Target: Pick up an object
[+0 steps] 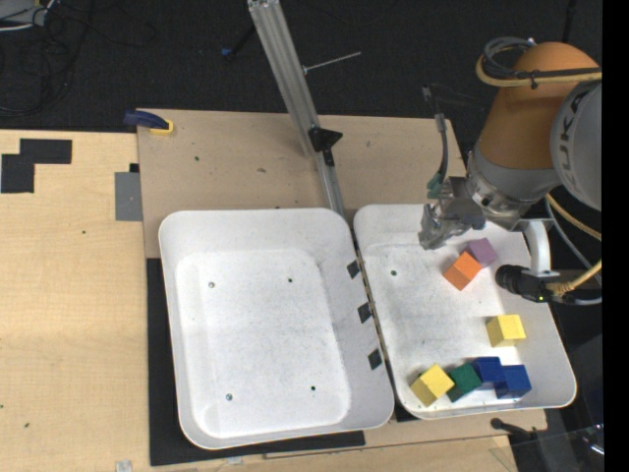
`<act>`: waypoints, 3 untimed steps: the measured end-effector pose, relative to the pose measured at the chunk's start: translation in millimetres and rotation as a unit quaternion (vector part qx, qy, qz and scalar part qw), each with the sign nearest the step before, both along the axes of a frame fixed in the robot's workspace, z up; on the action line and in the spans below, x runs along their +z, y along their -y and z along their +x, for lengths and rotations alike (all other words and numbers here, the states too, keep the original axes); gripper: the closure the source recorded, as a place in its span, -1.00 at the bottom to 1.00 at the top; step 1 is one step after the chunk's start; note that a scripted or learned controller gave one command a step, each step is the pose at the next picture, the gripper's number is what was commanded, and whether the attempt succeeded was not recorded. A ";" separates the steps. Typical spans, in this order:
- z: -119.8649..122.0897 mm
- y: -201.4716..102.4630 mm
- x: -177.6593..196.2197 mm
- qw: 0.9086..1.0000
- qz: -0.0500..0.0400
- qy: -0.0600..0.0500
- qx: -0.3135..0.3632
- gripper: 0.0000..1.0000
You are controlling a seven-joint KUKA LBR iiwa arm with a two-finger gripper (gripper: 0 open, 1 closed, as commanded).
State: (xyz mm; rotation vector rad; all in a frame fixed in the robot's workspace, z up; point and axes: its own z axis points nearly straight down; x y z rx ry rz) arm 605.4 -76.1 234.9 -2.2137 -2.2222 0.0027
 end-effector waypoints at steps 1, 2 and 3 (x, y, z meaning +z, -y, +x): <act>-11.4 -51.9 -12.1 1.000 0.000 0.000 0.000 1.00; -27.1 -102.2 -16.6 1.000 0.000 -0.001 0.000 1.00; -27.5 -146.7 -5.9 1.000 -0.001 0.001 0.000 1.00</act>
